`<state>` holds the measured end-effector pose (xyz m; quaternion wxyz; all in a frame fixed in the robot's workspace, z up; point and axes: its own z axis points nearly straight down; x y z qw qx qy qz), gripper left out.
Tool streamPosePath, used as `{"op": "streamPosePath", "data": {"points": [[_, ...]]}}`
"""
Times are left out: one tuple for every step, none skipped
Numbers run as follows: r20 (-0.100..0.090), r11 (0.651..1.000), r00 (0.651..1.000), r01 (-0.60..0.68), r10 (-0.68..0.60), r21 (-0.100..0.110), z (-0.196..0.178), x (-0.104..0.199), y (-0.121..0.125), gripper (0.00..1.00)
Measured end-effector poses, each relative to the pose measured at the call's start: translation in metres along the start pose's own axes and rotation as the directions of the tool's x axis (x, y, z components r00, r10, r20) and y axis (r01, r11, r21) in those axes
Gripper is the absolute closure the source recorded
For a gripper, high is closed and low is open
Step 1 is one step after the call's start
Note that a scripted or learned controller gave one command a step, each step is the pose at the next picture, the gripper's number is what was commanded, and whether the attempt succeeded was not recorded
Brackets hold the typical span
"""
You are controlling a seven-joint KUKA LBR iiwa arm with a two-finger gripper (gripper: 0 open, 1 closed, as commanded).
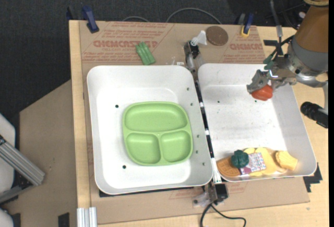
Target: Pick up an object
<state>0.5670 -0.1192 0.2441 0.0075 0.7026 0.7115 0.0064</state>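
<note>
My gripper hangs over the far right part of the right bin, reaching in from the right. A small red-orange object sits between its grey fingers, and the gripper is shut on it. Against the near wall of the right bin lies a cluster: a dark green broccoli-like piece, a printed packet and yellow pieces. In the left bin rests a light green divided plate.
A green ridged object and a brown disc lie on the cardboard behind the bins. Clamps grip the board's far edge. A bracket stands where the bins meet.
</note>
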Motion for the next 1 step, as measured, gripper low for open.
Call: {"op": "streamPosePath", "data": {"points": [[-0.004, 1.0, 1.0, -0.008, 0.008, 0.023, 0.0248, 0.0536, -0.0092, 1.0]]}}
